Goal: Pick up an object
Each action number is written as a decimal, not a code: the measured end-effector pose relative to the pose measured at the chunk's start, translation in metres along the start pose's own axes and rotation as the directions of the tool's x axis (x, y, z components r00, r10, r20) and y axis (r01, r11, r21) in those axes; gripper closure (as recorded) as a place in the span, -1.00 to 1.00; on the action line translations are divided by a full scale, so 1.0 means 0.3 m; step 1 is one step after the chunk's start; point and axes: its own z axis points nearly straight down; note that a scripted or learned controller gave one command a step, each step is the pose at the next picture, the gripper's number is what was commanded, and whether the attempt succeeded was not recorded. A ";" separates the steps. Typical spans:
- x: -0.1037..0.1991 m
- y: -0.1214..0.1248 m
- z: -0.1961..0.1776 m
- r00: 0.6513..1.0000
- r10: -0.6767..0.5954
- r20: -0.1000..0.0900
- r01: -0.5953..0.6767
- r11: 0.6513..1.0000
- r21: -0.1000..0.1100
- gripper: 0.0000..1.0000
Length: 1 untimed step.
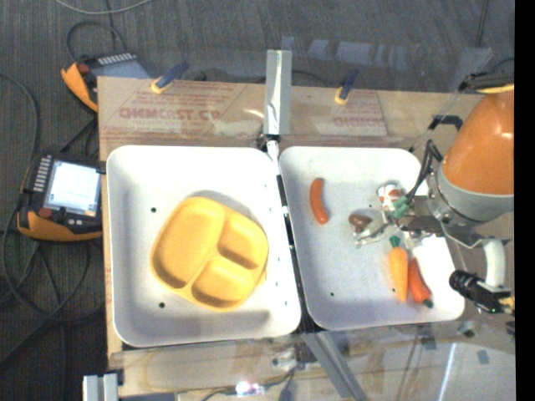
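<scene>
bins: 2 shallow white bins are seen side by side, left bin (125, 190) and right bin (334, 282), edges touching along the middle.
tray: 1 yellow 3-compartment tray (211, 251) is set in the left bin, turned at an angle, roughly centred.
sausage: 1 orange-red sausage (318, 200) is laid lengthwise in the right bin, near its left side, well apart from the other items.
brown item: 1 small brown round object (360, 220) is seen mid-bin, just left of the gripper; what it is cannot be told.
carrots: 2 are counted at the right bin's lower right, an orange carrot (399, 272) and a redder carrot (418, 282), laid side by side and touching or nearly so.
white/red item: 1 small white-and-red object (389, 195) is seen near the right bin's upper right, partly hidden by the gripper hardware.
arm: 1 grey arm with orange band (483, 153) is reached in from the right, over the right bin's right edge.
gripper: 1 gripper (374, 234) is positioned low over the right bin, between the brown item and the orange carrot's top. Finger spread cannot be told; metal parts are blurred together. Nothing is clearly seen held.
pendant: 1 handheld controller with screen (63, 197) is laid on the floor left of the bench.
clamps: 2 blue-and-yellow clamps (167, 78) (344, 88) are seen on the cardboard behind the bins.
</scene>
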 end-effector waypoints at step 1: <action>-0.141 -0.001 0.446 0.986 -0.164 -0.002 0.164 0.986 -0.001 -1.00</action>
